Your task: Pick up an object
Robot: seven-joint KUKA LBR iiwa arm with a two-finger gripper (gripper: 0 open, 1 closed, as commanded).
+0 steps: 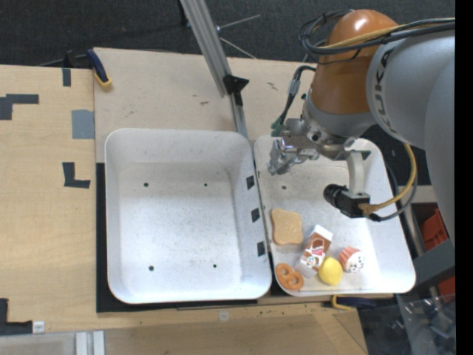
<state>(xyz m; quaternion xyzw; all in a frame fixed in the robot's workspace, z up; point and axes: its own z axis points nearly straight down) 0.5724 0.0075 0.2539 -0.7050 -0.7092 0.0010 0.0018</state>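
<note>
Nearest the camera, five small objects lie clustered at the front of the right bin [384,198]. A pretzel [289,276] sits at the front-left corner. A yellow lemon [331,272] lies just right of it, and a small white-and-red piece [352,259] is beside the lemon. A small carton [316,248] stands between the lemon and a slice of bread [287,226]; the bread lies flat, close to the bin's left wall.

Farther back, the gripper [281,157] hangs over the rear-left part of the right bin, well apart from the object cluster. Nothing is seen between its fingers; whether they are spread or closed cannot be told from this view. The grey arm [414,87] enters from the right, with its orange band [351,50] above the wrist and the wrist directed downward.

The left bin [177,213] lies alongside, its right wall touching the right bin.
</note>
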